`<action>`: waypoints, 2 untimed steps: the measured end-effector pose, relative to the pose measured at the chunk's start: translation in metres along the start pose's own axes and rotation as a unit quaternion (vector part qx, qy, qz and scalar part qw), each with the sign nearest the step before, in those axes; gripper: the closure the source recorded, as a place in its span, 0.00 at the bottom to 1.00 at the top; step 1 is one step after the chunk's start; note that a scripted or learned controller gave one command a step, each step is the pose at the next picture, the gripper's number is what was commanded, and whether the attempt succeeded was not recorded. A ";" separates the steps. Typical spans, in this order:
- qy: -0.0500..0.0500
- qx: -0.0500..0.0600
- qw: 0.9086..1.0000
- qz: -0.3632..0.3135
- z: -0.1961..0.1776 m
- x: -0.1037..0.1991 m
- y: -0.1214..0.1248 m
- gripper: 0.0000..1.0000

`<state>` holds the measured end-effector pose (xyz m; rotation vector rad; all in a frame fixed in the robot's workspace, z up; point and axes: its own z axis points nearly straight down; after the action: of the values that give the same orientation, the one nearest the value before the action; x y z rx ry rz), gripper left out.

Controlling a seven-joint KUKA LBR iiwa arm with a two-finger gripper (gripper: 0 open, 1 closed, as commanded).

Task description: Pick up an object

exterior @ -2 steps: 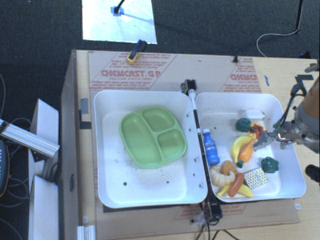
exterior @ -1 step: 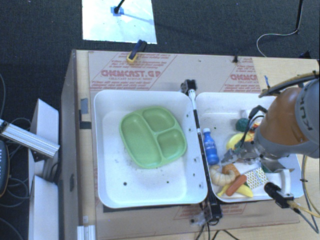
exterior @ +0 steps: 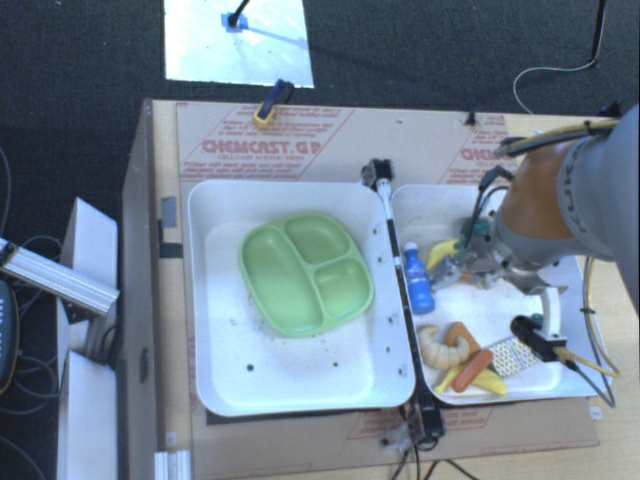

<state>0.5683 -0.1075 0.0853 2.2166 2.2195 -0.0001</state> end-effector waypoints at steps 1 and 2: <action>0.001 -0.001 1.000 -0.001 -0.010 0.001 0.001 1.00; 0.001 -0.001 1.000 -0.001 -0.010 0.001 0.000 0.00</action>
<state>0.5687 -0.1067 0.0953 2.2151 2.2207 0.0036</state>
